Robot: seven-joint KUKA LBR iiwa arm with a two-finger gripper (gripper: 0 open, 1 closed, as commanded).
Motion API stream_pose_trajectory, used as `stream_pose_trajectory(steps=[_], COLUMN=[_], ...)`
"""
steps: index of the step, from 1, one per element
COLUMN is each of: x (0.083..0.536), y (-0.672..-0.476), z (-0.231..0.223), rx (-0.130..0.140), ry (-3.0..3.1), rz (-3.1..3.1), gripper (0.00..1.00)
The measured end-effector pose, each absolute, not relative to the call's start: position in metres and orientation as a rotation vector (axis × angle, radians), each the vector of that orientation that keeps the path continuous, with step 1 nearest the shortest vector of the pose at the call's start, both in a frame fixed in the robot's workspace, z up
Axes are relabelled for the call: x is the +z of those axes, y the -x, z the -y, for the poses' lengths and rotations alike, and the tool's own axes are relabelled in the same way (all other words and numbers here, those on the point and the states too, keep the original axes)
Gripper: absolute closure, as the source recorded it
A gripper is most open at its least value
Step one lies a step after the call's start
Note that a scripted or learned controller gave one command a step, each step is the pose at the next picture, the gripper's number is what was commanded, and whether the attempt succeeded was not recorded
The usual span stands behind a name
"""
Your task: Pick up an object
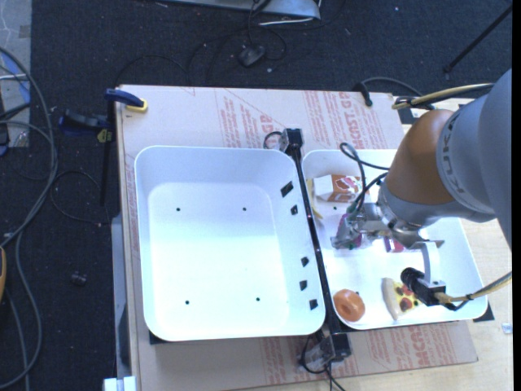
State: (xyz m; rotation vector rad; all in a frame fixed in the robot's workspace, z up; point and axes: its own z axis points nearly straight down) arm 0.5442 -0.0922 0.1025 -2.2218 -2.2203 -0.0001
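The gripper (348, 233) is seen low in the right bin (370, 274), near the middle of its floor and close to the wall shared with the left bin (212, 243). It is small and blurred, so it cannot be told whether it is spread or pinched, or whether anything is touched by it.

A white and red packet (338, 187) is laid just behind the gripper, at the far end of the bin. Its right side is hidden by the grey arm (456, 161) and some black cables. An orange ball (349, 304) is found in the near corner, by the shared wall. A yellow slice (397, 298) with red spots is laid beside it, a little apart, close to the near rim.

Much of the right half of this bin is covered by the arm. Bare white floor is left between the gripper and the ball. A wide white floor is seen in the left bin. Both bins are set on a brown bench (236, 112), which is cut off at the right.
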Motion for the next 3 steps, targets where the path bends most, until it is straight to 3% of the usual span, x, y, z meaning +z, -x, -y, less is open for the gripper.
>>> stream_pose_trajectory(steps=[1,2,3], x=[0.158,0.194,0.192], y=[-0.583,-0.569,-0.645], z=[0.121,0.045,-0.009], rx=[-0.004,-0.005,-0.002], ry=[2.225,2.215,2.215], rz=[2.224,2.229,2.227], gripper=[1.00,1.00,1.00])
